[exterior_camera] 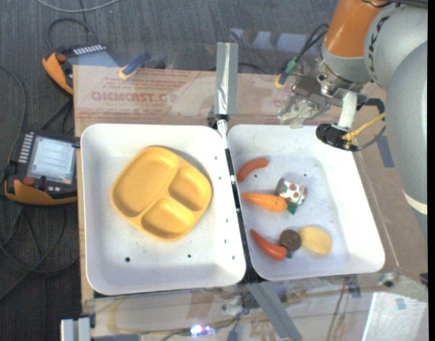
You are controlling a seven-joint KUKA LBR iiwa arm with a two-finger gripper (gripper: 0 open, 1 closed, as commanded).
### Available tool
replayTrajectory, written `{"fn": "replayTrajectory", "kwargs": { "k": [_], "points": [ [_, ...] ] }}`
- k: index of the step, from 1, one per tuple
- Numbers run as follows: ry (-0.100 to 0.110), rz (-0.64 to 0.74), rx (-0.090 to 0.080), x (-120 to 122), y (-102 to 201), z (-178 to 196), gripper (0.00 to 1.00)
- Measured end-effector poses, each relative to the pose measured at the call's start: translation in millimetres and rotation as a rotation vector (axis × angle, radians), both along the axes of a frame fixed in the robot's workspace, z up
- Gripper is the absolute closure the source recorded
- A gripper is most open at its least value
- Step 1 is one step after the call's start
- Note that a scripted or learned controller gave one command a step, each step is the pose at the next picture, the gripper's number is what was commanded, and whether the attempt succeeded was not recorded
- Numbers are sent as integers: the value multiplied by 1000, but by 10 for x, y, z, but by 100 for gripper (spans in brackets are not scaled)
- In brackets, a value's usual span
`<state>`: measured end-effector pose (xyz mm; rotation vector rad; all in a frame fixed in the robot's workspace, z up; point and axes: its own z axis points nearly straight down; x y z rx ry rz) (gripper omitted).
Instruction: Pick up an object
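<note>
Blurred at upper right, my gripper (pixel 301 110) hangs over the right bin's (pixel 360 212) far rim; its opening I cannot tell.

Dark grey carpet (pixel 168 27) with black cables (pixel 8 84) surrounds the cardboard-topped bench (pixel 168 94)

The robot arm (pixel 388 41) runs off the top and right edges, so most of it is cut off. Its gripper (pixel 301 109) looks small and blurry — too hard to tell how it stands. The little box (pixel 291 192) in the right bin (pixel 345 261) has a red and green picture, too tiny to read. The dark round thing (pixel 290 240) covers the end of the red pepper (pixel 267 245) — what it is stays unclear. The black cable (pixel 4 212) leaves the left edge.
</note>
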<state>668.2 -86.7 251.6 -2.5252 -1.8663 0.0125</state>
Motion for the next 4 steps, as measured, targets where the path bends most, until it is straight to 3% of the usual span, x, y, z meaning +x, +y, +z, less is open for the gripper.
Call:
{"fn": "replayTrajectory", "kwargs": {
  "k": [1,2,3,4],
  "points": [
    [1,38,0,-69,-387,-219,100],
    [1,38,0,-68,-384,-216,0],
    [2,143,7,-1160,-427,-1054,0],
    [-2,204,7,-1165,-306,-1561,0]
  ]
}}
